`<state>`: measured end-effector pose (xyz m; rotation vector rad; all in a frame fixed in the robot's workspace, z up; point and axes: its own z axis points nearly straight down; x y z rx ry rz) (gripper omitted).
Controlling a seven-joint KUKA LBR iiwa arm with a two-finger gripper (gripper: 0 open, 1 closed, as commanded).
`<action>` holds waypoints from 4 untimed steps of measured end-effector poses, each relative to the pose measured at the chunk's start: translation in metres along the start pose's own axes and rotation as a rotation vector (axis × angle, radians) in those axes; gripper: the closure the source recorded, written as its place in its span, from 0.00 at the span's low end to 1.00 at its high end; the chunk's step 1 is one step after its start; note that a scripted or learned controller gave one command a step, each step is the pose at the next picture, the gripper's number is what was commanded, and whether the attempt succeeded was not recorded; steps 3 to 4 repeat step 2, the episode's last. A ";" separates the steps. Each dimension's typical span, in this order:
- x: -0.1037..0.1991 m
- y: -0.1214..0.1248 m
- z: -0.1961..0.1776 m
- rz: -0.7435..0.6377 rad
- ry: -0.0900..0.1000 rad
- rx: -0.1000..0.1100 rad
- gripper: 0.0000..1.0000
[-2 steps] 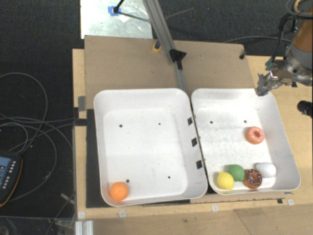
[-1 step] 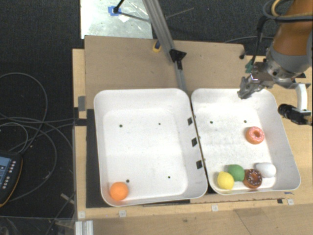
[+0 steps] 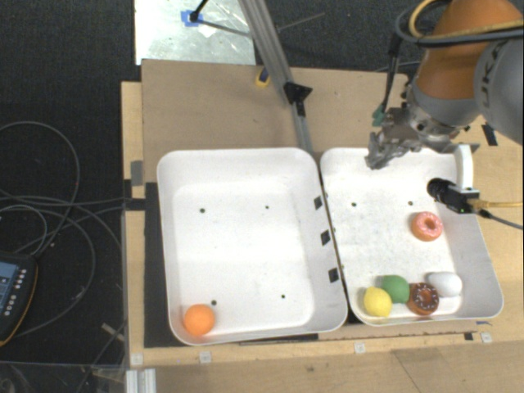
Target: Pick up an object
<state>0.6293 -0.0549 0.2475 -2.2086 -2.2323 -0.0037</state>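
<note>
Camera view
Arm: the grey arm with its orange band reaches in from the right, above the far edge of the right bin (image 3: 491, 256).
Gripper (image 3: 379, 159): hangs over the right bin's far left corner, apart from every object; whether it is spread or pressed together cannot be told.
Pink doughnut (image 3: 426, 226): lies alone near the right edge of the right bin, about halfway along it.
Yellow ball (image 3: 377, 301): at the near edge of the right bin, leftmost in a row of four.
Green object (image 3: 395, 286): just behind and touching the yellow ball.
Chocolate doughnut (image 3: 423, 299): just right of the green object, at the near edge.
White object (image 3: 444, 283): beside the chocolate doughnut, toward the near right corner.
Left bin (image 3: 246, 170): holds an orange ball (image 3: 198, 319) in its near left corner.
Bench (image 3: 196, 105): brown board carrying both bins side by side.
</note>
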 end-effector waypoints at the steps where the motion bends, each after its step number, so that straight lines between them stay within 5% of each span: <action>1: 0.059 -0.012 0.012 0.000 0.000 0.002 1.00; 2: 0.110 -0.022 0.004 -0.001 0.000 0.001 1.00; 4: 0.110 -0.022 0.004 -0.001 0.000 0.001 1.00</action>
